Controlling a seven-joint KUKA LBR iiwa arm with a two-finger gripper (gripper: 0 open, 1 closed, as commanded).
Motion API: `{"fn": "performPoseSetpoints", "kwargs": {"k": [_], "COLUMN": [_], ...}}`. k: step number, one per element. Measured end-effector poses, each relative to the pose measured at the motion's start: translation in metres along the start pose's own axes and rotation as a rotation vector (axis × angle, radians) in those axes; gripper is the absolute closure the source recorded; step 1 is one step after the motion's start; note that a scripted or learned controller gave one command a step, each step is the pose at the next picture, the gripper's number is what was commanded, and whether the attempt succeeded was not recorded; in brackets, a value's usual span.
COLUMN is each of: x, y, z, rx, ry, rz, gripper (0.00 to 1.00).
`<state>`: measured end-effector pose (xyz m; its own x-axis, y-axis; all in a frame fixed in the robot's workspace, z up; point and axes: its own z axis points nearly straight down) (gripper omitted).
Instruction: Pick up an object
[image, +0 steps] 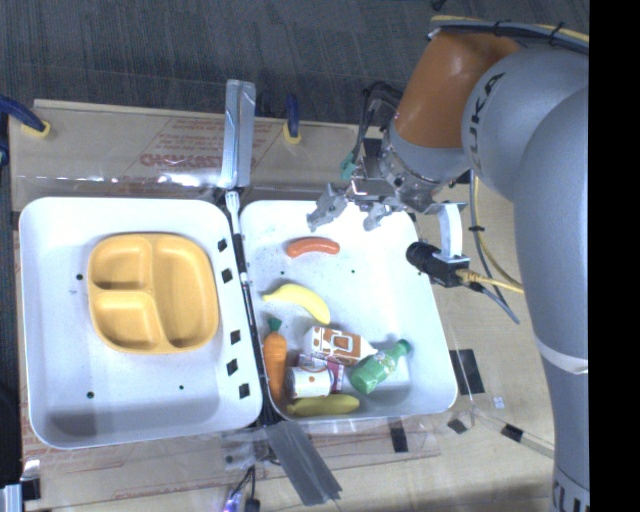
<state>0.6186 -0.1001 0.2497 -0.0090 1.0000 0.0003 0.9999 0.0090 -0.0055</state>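
Clearly you were at the approach step: your gripper (350, 209) hung with fingers spread and empty above the right bin's (425, 300) far side, just beyond the sausage (312, 247), so you next needed to descend and close.

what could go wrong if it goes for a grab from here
The open gripper hangs above the right bin's far end, near the lone sausage; a small miss would close on nothing. The carrot, green bottle and cartons lie packed together, so a grab there may jostle neighbours.
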Motion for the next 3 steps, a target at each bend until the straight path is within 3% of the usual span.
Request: {"fn": "performPoseSetpoints", "kwargs": {"k": [1, 2, 3], "x": [0.001, 0.002, 0.036], "y": [-0.046, -0.049, -0.071], "z": [0.13, 0.158, 0.058], "rx": [-0.001, -0.001, -0.004], "ry": [0.0, 0.0, -0.001], "rz": [-0.237, -0.348, -0.332], "gripper": [0.0, 0.0, 0.0]}}
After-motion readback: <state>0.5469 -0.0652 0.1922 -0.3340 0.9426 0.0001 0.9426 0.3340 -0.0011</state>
